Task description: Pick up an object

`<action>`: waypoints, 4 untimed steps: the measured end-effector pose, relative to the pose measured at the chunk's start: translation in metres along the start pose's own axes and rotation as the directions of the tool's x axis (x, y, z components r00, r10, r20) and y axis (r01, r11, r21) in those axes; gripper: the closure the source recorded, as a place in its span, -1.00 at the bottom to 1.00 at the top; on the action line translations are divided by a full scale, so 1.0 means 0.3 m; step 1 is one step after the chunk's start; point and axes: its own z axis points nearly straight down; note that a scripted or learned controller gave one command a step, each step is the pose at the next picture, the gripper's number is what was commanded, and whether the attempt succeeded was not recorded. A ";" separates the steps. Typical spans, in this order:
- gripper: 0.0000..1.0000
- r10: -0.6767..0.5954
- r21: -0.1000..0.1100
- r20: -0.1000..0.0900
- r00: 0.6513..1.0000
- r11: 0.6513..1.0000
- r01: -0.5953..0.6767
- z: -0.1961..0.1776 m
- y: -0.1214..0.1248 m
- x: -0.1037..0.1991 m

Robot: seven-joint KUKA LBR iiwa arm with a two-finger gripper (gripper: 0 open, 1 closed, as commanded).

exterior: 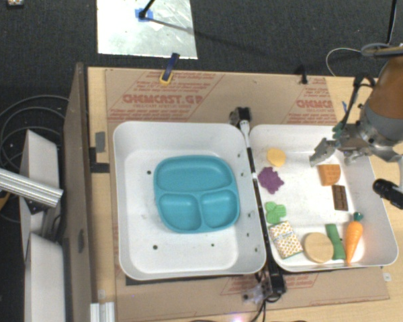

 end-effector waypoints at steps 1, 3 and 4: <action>-1.00 0.006 0.004 0.000 1.000 1.000 -0.006 0.310 0.021 -0.177; -1.00 0.006 0.010 -0.002 1.000 1.000 -0.006 0.290 0.073 -0.114; -1.00 0.007 0.008 -0.001 1.000 1.000 -0.007 0.363 0.016 -0.173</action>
